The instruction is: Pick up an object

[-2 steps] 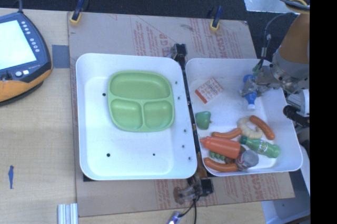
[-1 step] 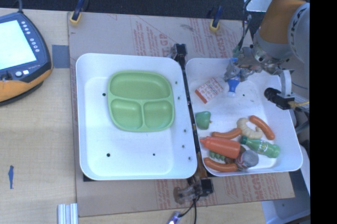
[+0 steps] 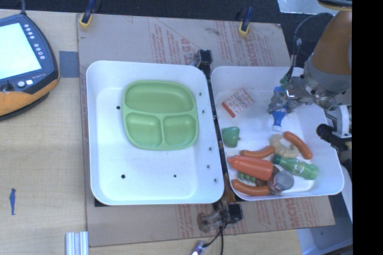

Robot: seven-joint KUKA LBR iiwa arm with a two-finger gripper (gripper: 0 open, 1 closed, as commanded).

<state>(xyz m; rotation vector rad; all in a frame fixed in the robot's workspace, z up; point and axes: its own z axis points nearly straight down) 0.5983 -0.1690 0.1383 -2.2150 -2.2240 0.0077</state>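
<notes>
The gripper [image 3: 279, 111] is hanging over the right bin [image 3: 335, 188], in the open upper part away from the food pile. Can't tell how far its fingers are spreading.

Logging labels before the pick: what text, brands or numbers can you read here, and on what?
None can be read.
Cardboard sheet: red printed lines, too blurred.
Small packet in the right bin: red marking, too small.
Green bottle: label unreadable.
Teach pendant: screen washed out.
</notes>
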